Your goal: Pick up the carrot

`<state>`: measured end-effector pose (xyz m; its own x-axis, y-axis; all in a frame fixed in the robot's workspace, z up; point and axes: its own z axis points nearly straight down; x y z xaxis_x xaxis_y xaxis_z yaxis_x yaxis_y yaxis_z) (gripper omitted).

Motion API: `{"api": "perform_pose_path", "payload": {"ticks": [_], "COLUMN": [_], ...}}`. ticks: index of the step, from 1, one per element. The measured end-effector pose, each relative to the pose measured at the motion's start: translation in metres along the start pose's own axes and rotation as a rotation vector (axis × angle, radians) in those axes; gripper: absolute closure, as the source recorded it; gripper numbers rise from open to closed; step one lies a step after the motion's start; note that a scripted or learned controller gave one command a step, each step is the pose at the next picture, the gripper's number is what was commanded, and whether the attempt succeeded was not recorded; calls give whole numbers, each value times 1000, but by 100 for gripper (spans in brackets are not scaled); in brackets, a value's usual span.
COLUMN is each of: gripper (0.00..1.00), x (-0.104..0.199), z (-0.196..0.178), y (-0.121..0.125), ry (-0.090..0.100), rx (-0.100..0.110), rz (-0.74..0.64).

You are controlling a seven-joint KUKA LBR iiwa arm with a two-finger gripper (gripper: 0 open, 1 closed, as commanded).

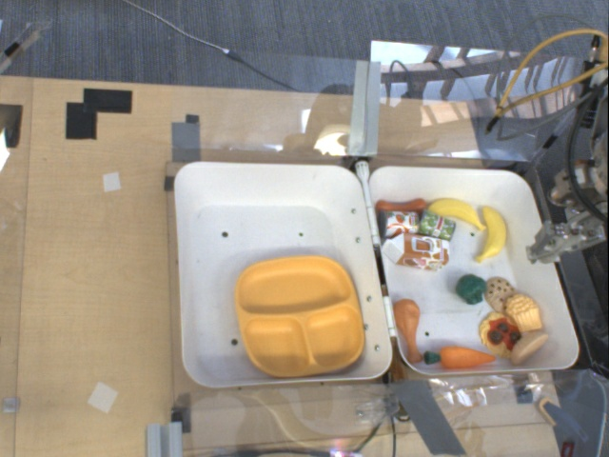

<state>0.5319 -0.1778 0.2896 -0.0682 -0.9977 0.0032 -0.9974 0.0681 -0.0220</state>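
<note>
A grey metal claw (559, 240) is seen at the right rim of the right-hand shallow white bin (533, 196); whether it is open or closed cannot be told from this angle, and nothing can be seen held in it. Nearest it, inside that bin, a curved yellow plastic banana (473, 222) is laid along the upper part. Beside the banana, a small carton with green, red and white printing (419, 238) is found, though its lettering is too blurred to be read. A dark green rounded piece (469, 288) and a speckled round biscuit (498, 292) are placed near the middle. The orange toy carrot with a green stub (461, 357) is lying flat along the bin's lower edge, well apart from the claw. To its left, a pale orange drumstick-shaped piece (407, 320) is set upright against the dividing wall. In the left-hand white bin (205, 198), a yellow-orange compartment tray (299, 313) is resting.
</note>
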Motion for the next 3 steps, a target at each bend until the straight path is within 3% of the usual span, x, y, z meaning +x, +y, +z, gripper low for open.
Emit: {"api": "perform_pose_path", "payload": {"ticks": [1,2,3], "gripper": [100,100,100], "x": [26,17,-7], "z": [-50,-39,-2], "y": [-24,-43,27], "ry": [-7,-10,-16], "rx": [-10,-13,-16], "rz": [-372,-531,-927]}}
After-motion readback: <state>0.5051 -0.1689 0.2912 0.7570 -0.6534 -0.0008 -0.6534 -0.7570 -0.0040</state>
